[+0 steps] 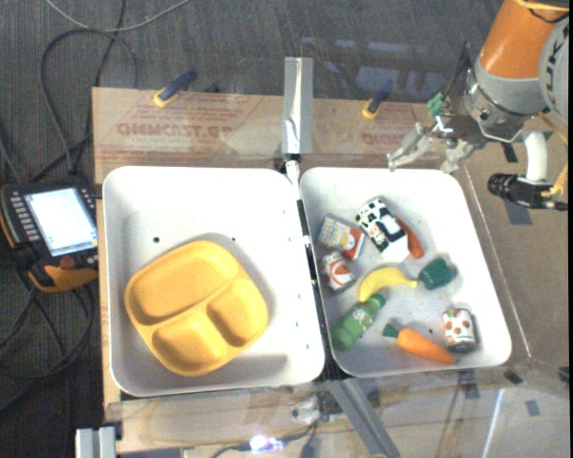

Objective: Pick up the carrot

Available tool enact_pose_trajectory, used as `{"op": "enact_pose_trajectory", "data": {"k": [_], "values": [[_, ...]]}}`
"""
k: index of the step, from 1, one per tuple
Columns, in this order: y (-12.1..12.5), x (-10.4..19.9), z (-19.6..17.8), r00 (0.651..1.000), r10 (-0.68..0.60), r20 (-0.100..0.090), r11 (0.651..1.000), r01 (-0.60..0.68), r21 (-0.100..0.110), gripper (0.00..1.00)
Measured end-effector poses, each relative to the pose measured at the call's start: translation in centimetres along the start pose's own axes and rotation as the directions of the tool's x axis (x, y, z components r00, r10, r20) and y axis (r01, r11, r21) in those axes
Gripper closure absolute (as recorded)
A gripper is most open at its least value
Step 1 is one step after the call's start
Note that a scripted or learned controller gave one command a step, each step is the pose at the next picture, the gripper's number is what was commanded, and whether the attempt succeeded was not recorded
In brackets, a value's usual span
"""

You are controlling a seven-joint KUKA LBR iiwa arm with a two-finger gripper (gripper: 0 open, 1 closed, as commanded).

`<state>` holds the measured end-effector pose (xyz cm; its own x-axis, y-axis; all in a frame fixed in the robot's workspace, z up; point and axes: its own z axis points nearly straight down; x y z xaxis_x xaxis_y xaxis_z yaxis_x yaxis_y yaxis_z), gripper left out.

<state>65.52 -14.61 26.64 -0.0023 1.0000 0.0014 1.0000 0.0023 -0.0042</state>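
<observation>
Barely started: grey two-finger gripper above far rim of right shallow white bin, fingers spread apart, grasping nothing. Orange plastic carrot with green top lying near front edge of that bin, between green bottle-shaped toy and small red-spotted can, untouched, well apart from gripper. Remaining: reach, descend, grasp, lift. Red print on cardboard sheet under bins, too blurred to read.

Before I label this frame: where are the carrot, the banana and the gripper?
carrot (pixel 422 345): camera view, middle of its orange body.
banana (pixel 387 281): camera view, middle of its curve.
gripper (pixel 428 154): camera view, midway between its fingertips.
</observation>
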Motion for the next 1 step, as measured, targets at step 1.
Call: {"op": "enact_pose_trajectory", "data": {"k": [1], "values": [[-0.86, 2.87, -0.46, 0.999, 0.049, 0.001, 0.999, -0.049, 0.001, 0.0]]}}
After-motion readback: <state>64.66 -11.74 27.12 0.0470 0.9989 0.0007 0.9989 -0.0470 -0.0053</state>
